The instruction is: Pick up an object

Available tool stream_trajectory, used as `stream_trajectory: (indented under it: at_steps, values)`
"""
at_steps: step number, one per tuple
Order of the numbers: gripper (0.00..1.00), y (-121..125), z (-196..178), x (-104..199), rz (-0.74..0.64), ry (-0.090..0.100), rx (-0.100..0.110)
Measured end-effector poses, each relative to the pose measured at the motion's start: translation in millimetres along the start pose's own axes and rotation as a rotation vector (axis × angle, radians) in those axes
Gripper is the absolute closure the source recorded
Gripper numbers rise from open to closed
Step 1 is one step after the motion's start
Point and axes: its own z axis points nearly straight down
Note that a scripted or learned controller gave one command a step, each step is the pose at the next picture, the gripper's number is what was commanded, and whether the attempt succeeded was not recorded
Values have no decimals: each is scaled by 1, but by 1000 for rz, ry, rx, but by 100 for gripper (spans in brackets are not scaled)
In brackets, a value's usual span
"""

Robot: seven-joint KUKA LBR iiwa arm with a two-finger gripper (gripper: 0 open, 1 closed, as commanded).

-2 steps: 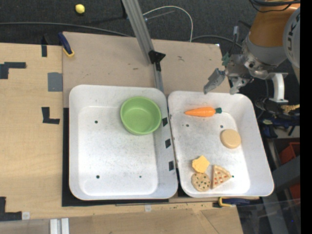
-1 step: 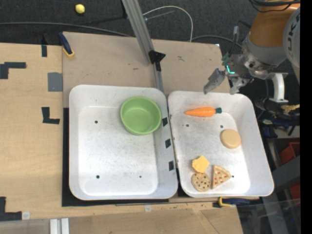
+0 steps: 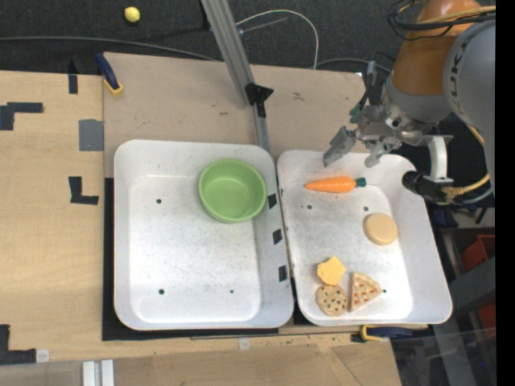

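Note:
An orange toy carrot (image 3: 331, 185) with a green tip lies across the far end of the right bin (image 3: 418, 240). My gripper (image 3: 354, 151) hangs just above and behind it, fingers spread open and nothing between them. Lower in the same bin lie a round beige biscuit (image 3: 381, 228), a yellow-orange cheese-like piece (image 3: 330, 271), a brown cookie (image 3: 331, 300) and a pizza slice (image 3: 364, 289). A green bowl (image 3: 232, 190) stands upright in the far right part of the left bin (image 3: 161, 256).
A slanted grey metal pole (image 3: 233, 47) rises behind the bins and ends at a black clamp (image 3: 259, 95). Cables run over the dark floor at the back. A small yellow ball (image 3: 131, 14) lies far back left.

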Motion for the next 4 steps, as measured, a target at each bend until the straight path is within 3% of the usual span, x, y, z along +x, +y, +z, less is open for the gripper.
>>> stream_trajectory:
  at_steps: [2, 3, 4]
  values:
    - [0, -6, 113, -1, 1, 0, 1]
    - [100, -4, 100, 0, -1, 0, -3]
    - [100, -9, 55, -4, 2, 0, -8]
